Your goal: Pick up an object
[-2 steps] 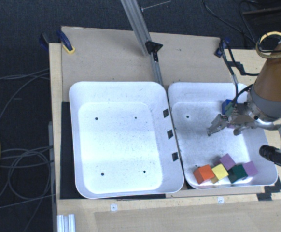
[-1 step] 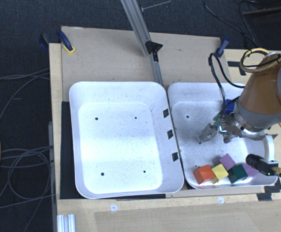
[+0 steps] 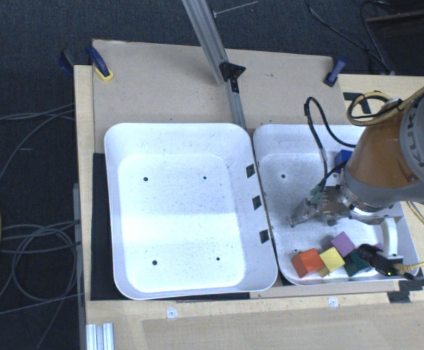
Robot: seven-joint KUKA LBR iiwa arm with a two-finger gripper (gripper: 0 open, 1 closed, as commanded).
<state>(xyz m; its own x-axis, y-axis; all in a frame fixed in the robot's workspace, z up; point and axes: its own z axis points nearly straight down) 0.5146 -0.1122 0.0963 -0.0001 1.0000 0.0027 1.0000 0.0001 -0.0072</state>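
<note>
White bins: two are seen side by side on the bench, the left bin [image 3: 175, 210] and the right bin [image 3: 285, 166].
Arm: the arm [image 3: 394, 159] is extended from the right over the right bin.
Gripper: the gripper [image 3: 304, 214] is lowered to the bin floor; whether its fingers are spread or pressed together cannot be told.
Objects: an orange block [image 3: 308, 262], a yellow block [image 3: 332, 259], a purple block [image 3: 344, 243] and a green block [image 3: 356, 264] are clustered in the right bin's near corner, apart from the gripper.
</note>
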